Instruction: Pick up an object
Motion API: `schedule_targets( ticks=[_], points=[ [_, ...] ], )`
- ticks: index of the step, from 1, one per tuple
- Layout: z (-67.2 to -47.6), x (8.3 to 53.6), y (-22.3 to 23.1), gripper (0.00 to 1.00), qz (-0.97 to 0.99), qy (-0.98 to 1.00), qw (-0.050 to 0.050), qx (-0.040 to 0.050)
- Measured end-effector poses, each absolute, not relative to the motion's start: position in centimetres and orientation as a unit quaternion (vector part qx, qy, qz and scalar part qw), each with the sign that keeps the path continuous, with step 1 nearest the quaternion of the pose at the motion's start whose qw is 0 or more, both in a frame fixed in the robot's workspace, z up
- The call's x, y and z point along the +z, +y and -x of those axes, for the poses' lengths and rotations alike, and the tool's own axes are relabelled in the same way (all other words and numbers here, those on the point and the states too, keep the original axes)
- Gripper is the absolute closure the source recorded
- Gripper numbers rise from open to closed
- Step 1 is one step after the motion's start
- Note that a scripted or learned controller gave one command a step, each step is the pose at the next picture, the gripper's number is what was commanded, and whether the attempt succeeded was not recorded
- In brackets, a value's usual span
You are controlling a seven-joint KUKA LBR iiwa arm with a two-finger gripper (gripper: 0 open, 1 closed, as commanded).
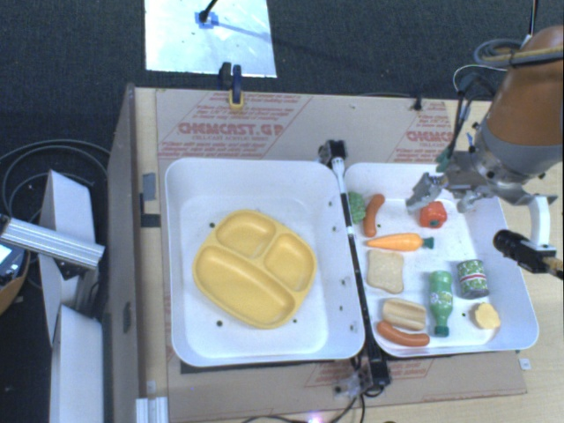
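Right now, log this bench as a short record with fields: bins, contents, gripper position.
left bin: holds a yellow divided tray
right bin: holds toy food
top row: green vegetable, sausage, red tomato
middle: carrot, bread slice, can
bottom: hot dog, green bottle, yellow piece
gripper: above the right bin's top, over the red tomato
grasp: none visible

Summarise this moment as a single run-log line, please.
arm: over right bin | gripper: above red tomato | grasp: none seen | left bin: yellow tray
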State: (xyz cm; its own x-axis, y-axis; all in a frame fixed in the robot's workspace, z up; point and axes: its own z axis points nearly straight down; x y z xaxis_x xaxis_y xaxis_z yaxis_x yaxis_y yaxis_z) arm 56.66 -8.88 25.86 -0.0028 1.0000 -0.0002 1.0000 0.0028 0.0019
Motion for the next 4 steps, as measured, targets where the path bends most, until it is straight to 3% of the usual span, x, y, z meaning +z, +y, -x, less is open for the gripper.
schedule_targets(
  ticks=[1, 2, 3, 4],
  points=[
    [-55.9, 14.5, -11.0, 0.00, -0.707, 0.707, 0.000, -0.0004],
    [-56.9, 8.8, -10.9, 0.00, -0.707, 0.708, 0.002, 0.0018],
    [-64.7, 8.4, -11.0, 0.00, -0.706, 0.708, 0.001, 0.0002],
    [-66.4, 8.3, -11.2, 0.00, -0.706, 0.708, -0.011, -0.0074]
  ],
)
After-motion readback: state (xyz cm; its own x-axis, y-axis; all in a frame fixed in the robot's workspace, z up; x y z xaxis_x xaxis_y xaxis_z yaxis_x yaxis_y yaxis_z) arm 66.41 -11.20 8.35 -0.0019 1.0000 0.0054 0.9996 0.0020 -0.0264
